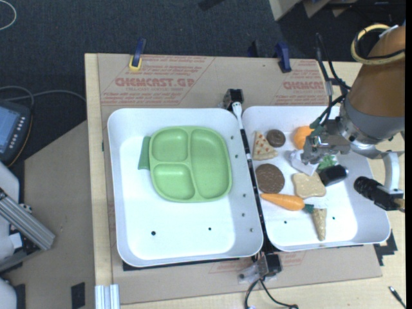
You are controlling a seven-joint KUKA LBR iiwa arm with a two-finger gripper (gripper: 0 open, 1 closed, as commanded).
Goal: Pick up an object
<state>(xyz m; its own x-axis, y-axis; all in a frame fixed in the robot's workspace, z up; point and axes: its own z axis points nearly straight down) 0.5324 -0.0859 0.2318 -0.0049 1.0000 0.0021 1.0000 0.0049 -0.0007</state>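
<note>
Claw: we see the gripper (pixel 317 152) low in the right bin (pixel 370 232), just right of the carrot (pixel 283 201)'s far end; we cannot tell its opening or any hold.
Objects: carrot, cookie (pixel 270 177), pizza slice (pixel 262 145) nearby.
Left bin: green tray (pixel 190 163).

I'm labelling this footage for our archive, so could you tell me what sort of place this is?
Probably a robotics lab: a robot arm reaches over two white bins, toy food like a carrot sits in one, a green divided plate in the other, and cables run nearby.
</note>
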